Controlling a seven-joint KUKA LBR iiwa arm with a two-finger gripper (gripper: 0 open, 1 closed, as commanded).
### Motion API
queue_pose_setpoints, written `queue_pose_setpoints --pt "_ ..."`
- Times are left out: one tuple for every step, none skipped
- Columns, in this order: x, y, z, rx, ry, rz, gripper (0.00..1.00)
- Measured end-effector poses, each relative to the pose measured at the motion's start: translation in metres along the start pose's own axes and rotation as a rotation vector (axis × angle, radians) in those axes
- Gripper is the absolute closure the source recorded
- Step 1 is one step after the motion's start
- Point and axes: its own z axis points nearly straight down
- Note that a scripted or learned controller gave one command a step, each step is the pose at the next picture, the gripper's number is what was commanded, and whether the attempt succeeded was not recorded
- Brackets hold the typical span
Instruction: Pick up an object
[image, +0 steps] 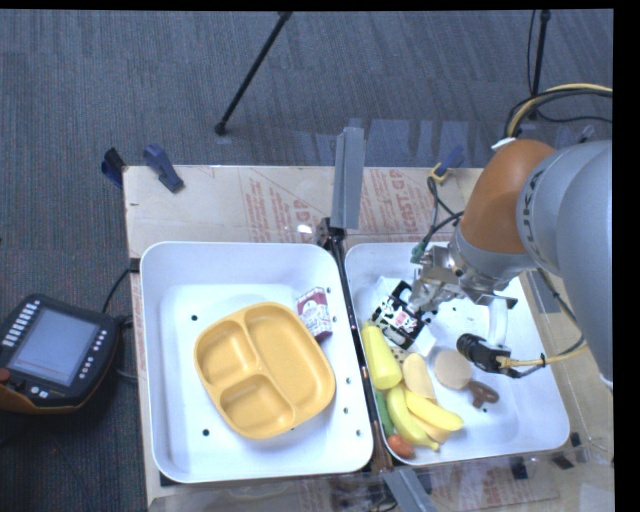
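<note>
On a bench, two white bins (160, 300) are set side by side. A black-and-white packet (398, 318) lies in the right bin, just under the gripper (428, 292); finger state cannot be told. A centred descent is advised, clear of the banana (380, 355).

You are looking at an evenly lit scene, bright over the bench and duller on the grey carpet (120, 70) around it. Light falls from above: the two white bins (165, 300) glare almost featureless, most strongly along their near rims. You get only soft, short shadows, such as the one beside the yellow tray (262, 370) in the left bin. The picture is low in resolution and slightly soft throughout, so small print on the packets blurs, and the arm (560, 215) at the right edge looks smeared.
</note>
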Motion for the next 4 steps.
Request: queue_pose_setpoints --pt "0.000 0.000 0.001 0.001 0.000 0.001 0.00" --pt "-0.004 0.033 0.040 0.041 -0.001 0.018 0.00" --pt "-0.003 0.032 0.032 0.047 -0.002 0.013 1.00" --pt "0.038 0.015 -0.061 0.040 0.002 -0.130 1.00"
